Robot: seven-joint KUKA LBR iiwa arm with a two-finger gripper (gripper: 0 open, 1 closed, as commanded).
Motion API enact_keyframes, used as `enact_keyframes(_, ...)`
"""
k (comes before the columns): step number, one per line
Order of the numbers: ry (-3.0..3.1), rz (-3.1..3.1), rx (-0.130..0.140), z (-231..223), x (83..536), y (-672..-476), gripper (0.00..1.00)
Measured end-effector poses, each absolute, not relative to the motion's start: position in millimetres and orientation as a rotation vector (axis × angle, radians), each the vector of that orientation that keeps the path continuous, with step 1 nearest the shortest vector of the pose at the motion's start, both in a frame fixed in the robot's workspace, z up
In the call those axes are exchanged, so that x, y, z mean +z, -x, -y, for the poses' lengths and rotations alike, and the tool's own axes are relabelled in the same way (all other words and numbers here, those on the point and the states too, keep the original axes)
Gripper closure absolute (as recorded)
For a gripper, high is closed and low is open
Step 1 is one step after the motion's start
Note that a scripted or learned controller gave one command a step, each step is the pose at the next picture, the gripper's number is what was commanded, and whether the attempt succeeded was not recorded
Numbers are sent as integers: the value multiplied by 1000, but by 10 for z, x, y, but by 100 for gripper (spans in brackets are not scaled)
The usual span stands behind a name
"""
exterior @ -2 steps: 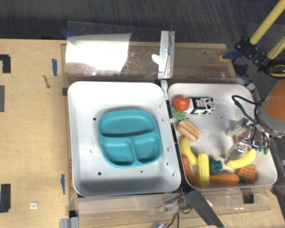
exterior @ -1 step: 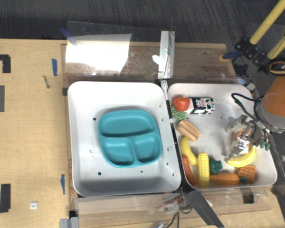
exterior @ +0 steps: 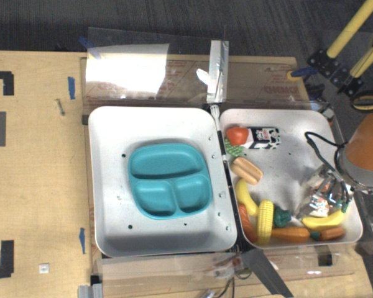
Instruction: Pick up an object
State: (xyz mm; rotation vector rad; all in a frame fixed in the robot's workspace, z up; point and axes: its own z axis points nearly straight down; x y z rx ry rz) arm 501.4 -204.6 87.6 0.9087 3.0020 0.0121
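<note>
The right bin [exterior: 286,124] holds toy food. A red tomato [exterior: 237,135] and a black-and-white carton [exterior: 264,136] lie at its far left. A hot dog bun [exterior: 247,170] sits below them. A banana [exterior: 245,197], a corn cob [exterior: 265,219], a green piece [exterior: 281,216] and a carrot [exterior: 290,233] lie along the near edge. My gripper [exterior: 323,197] is low in the bin's near right corner, just above a second banana [exterior: 326,220]. Its tips are lost in wires and clutter.
The left bin [exterior: 112,166] carries a teal divided plate [exterior: 170,179]. A clear plastic wall [exterior: 218,70] rises behind the bins. Yellow poles [exterior: 354,20] stand at the top right. The orange band of the arm [exterior: 367,144] hangs over the right bin's right rim.
</note>
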Motion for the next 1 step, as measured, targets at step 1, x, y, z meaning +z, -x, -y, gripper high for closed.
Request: enact_keyframes(1,-1034,-2959,0,1929,882,-4965,0)
